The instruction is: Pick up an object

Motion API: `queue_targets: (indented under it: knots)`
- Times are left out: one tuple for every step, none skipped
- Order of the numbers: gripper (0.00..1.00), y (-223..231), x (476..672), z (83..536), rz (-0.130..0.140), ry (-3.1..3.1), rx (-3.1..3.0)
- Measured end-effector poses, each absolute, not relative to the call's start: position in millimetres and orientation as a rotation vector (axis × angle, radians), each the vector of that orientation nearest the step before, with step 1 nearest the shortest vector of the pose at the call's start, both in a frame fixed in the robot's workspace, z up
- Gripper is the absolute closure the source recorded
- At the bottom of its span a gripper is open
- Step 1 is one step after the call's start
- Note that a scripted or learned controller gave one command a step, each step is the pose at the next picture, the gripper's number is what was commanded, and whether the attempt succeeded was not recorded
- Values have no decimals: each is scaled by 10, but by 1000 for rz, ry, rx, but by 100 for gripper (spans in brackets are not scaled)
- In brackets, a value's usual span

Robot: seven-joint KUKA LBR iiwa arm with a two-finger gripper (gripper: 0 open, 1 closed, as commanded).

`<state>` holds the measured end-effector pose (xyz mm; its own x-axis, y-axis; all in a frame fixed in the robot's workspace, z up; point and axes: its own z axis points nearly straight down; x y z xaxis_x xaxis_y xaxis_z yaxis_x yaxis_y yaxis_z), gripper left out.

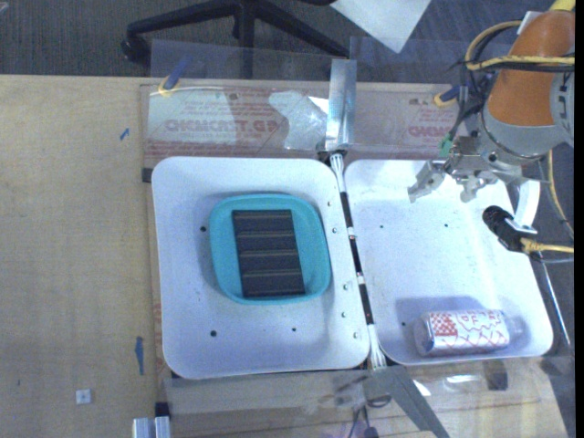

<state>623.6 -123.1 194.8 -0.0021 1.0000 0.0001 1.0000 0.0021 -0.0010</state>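
Pale wooden table [68, 245] carries two shallow white bins side by side. Faint red lettering on a strip behind them is too blurred to read. One turquoise dish [269, 247] with a dark ribbed insert lies in the left bin [182, 336]. One clear tube [465, 329], wrapped in a red-and-white patterned label, lies on its side in the right bin [447, 254], near its front edge. Over that bin's back corner, the tool [454, 179] hangs with its fingers spread, holding nothing.

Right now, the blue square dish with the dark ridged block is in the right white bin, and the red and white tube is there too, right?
Not quite. The camera view shows the blue square dish with the dark ridged block in the left white bin. The red and white tube is in the right white bin.
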Motion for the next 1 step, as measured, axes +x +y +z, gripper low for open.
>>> queue_targets:
  knots:
    - [0,-1799,5654,2062,1,-2265,-2177]
